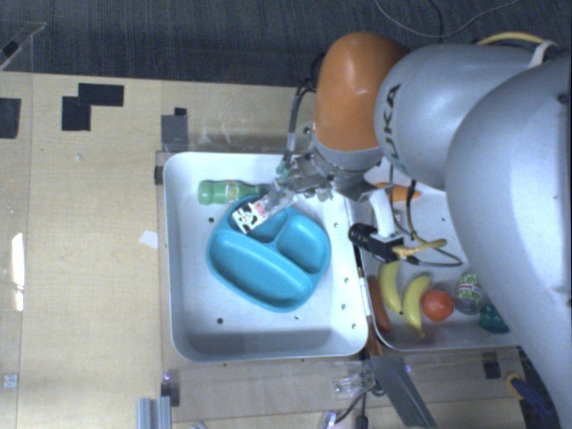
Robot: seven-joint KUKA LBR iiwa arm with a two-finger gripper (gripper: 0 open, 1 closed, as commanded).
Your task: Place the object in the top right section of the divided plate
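Closest to the lens, the bulky grey arm point(500, 168) with its orange band point(353, 88) sweeps in over the right white bin point(447, 206). It ends at the gripper point(284, 189), which hangs above the far half of the left white bin point(188, 320). Whether the gripper is spread or closed cannot be told. Its tip meets the small black-and-white object point(249, 215), and the view does not settle whether that is pinched or merely touched.

The object sits over the small far compartment of the blue divided plastic plate point(259, 271), the one facing the bin's far-left corner. Its long axis appears to run slantwise, from the side of the bin's left wall up toward the far-right corner. The upper end points at the gripper, though the object is too small to be surer. It is mostly black with white patches and a speck of red.

Just beyond it, a green plastic bottle point(223, 190) lies on its side along the left bin's far wall, near the object.

In the right bin, toward its near edge, two yellow bananas point(404, 293) lie side by side, with a red round fruit point(437, 305) right against them. Black-and-yellow-handled pliers point(393, 245) lie just past the bananas, by that bin's left wall.
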